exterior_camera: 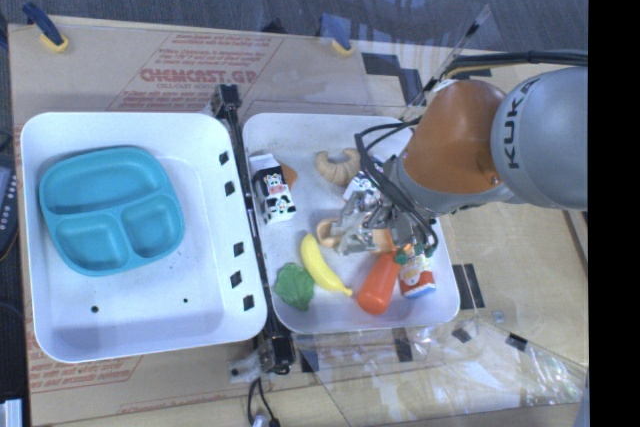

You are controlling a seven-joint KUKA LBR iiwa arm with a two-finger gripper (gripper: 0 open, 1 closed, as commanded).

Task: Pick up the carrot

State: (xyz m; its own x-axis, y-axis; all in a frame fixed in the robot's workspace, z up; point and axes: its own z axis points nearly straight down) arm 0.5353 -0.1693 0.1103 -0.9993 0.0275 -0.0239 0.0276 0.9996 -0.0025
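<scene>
The camera view looks down on two shallow white plastic bins set side by side on a brown cardboard-covered bench (180,65). The left white bin (60,315) holds a light blue three-compartment plastic tray (108,207) in its upper left part. The grey arm with the orange band (455,140) reaches in from the right over the right white bin (300,130), and its metal two-finger gripper (358,225) hangs low over the bin's middle; I cannot tell how wide its jaws stand or whether anything is in them. The stubby orange-red carrot (378,283) lies near the bin's lower edge, just below the gripper, between a yellow banana (324,265) and a small red-and-white bottle (416,277). A green broccoli-like piece (294,286) sits left of the banana. A small black-and-white carton (275,195) and a tan croissant (338,165) lie in the upper part.
</scene>
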